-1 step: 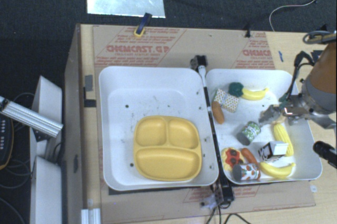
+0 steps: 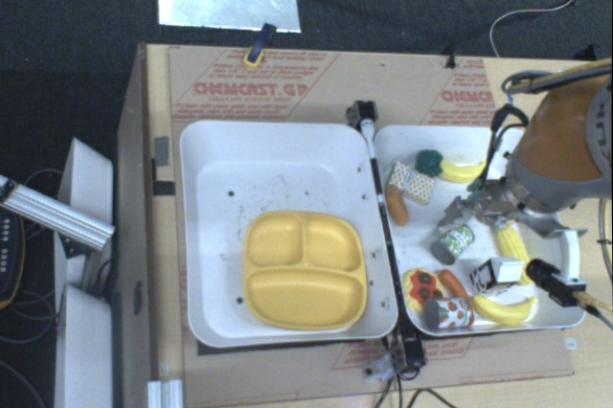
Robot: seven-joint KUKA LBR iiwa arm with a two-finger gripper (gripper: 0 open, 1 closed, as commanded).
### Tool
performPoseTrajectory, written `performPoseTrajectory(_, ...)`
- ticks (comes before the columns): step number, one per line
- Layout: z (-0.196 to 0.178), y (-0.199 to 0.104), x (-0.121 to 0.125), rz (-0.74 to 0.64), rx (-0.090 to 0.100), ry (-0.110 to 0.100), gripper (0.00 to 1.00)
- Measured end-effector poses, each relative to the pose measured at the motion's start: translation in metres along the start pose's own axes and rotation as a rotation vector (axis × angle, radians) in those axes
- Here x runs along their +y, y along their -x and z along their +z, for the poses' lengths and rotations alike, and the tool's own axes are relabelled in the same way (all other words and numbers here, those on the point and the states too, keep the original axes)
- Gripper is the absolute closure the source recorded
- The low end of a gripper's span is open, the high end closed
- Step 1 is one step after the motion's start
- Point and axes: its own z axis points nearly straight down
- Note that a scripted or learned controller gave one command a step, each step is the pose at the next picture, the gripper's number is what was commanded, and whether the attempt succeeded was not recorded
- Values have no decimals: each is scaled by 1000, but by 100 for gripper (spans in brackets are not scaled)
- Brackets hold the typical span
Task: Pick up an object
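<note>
From above, the grey arm's jaws (image 2: 466, 222) hang over the right bin (image 2: 565, 325), their opening impossible to tell. Beneath lies a small cylindrical can (image 2: 453, 241) among smooth plastic toy foods. The left bin (image 2: 206, 205) holds a glossy yellow compartment plate (image 2: 305, 268).

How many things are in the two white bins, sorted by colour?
Yellow: 4, the divided plate, two bananas, corn
Orange or red: 3
Green: 1
Patterned or grey: 4
Total: 12
</note>
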Motion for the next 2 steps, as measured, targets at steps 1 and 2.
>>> performPoseTrajectory(1,60,-17,-7,2,0,-1,0)
performPoseTrajectory(2,49,-17,-6,2,0,1,100)
